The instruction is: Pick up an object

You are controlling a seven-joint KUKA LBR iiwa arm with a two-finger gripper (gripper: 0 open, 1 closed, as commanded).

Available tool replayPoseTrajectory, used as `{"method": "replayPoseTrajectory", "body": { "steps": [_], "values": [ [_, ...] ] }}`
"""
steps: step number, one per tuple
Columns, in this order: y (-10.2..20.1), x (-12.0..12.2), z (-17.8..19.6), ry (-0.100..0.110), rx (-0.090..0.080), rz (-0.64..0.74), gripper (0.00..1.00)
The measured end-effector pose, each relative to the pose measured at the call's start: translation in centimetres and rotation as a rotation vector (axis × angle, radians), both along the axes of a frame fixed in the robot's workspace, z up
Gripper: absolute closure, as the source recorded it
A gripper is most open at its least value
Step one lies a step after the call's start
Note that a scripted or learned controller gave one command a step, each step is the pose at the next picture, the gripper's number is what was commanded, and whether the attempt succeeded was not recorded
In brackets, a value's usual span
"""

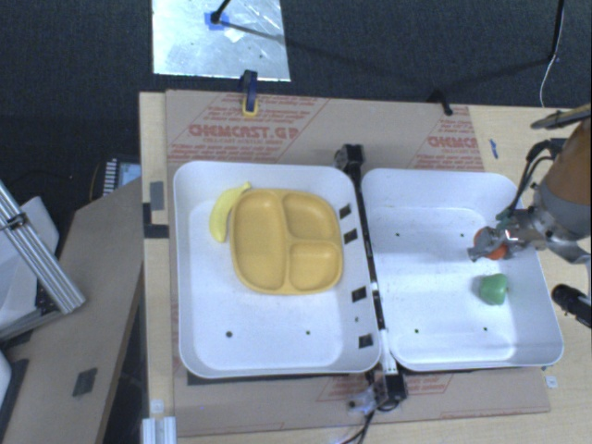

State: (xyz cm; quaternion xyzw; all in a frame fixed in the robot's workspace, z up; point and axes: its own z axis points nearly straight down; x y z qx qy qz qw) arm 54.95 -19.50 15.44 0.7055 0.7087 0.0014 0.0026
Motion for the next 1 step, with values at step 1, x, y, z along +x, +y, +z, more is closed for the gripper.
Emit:
{"method": "replayPoseTrajectory", "body": {
  "steps": [1],
  "values": [
    [0.0, -0.16, 4.4, 0.0, 0.0, 0.0, 1.0]
  ]
}}
